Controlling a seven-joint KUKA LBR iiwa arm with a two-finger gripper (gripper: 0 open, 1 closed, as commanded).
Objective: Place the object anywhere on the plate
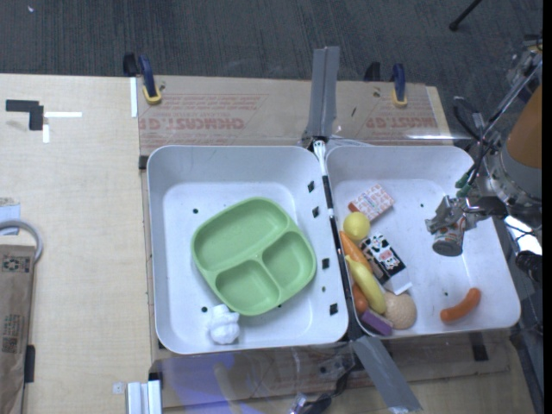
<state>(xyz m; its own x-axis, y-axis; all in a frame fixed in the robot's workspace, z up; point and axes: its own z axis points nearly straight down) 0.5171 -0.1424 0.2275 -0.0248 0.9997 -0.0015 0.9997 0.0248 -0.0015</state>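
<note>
Green plate [253,266] sits in your left bin [159,231] w/ white toy [224,324] at its edge; gripper [448,231] (open/shut unclear) hovers over right bin [414,158], food crowding its left wall.

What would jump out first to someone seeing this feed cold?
The green three-compartment plate in the left bin, with a small white object beside its near edge. In the right bin, toy foods crowd the left wall, a yellow lemon among them, an orange sausage lies apart, and the gripper hangs above the bin floor.
</note>
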